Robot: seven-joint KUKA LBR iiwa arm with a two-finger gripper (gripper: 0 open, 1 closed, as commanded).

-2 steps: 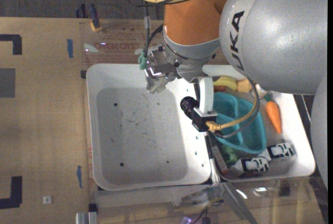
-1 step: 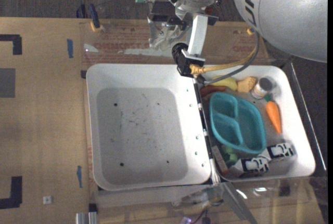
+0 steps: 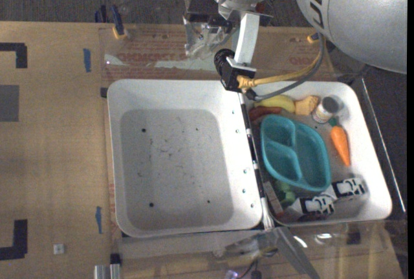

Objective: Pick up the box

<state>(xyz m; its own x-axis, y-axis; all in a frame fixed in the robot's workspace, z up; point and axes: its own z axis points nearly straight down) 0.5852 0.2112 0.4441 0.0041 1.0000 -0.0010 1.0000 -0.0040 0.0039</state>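
The box (image 3: pixel 331 197) is a long black-and-white carton lying flat along the front edge of the right bin (image 3: pixel 378 174), partly tucked under a teal divided tray (image 3: pixel 295 153). My gripper (image 3: pixel 202 43) hangs high at the back, above the bench behind the left bin's (image 3: pixel 116 142) far rim. It is well away from the box, with nothing seen in it. The grey arm with its orange band fills the upper right.
The right bin also holds a banana (image 3: pixel 279 103), a carrot (image 3: pixel 340 145), a small can (image 3: pixel 325 108), a cracker (image 3: pixel 308 104) and green pieces by the tray. A yellow cable (image 3: pixel 284 79) loops from the wrist over that bin's back edge. The left bin's floor shows dark specks.
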